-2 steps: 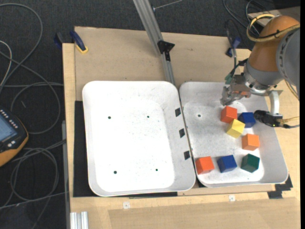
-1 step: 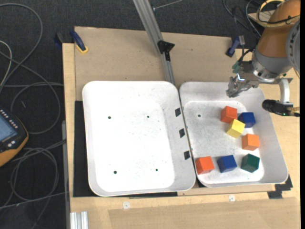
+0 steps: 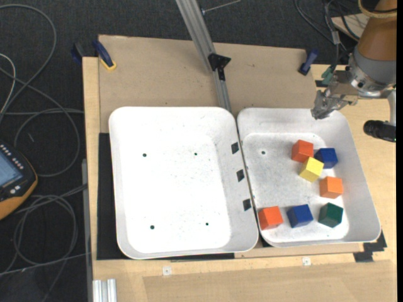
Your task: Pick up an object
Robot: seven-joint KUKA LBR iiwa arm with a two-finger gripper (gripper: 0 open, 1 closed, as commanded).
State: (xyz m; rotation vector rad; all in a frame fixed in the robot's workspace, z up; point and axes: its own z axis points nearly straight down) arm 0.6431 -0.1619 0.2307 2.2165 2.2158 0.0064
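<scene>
Gripper (image 3: 321, 110) at upper right, jaws state unclear; yellow block (image 3: 311, 169) touches neighbours, so jaws may jam btw them

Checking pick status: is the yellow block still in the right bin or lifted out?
In the bin. The yellow block lies on the right bin floor among the other blocks; the gripper is over the bin's far edge, apart from it.

- The gripper (image 3: 321, 109) is dull grey metal, under a wrist banded in orange.
- Just below it, an orange block (image 3: 302, 150) touches a blue block (image 3: 327, 157) and a yellow block (image 3: 312, 169).
- Further below sits another orange block (image 3: 331, 186).
- Farthest from it, in a row: orange-red block (image 3: 271, 217), blue block (image 3: 300, 215), dark green block (image 3: 330, 214).
- Both bins are white, the left bin (image 3: 126, 168) faintly speckled with dark dots.
</scene>
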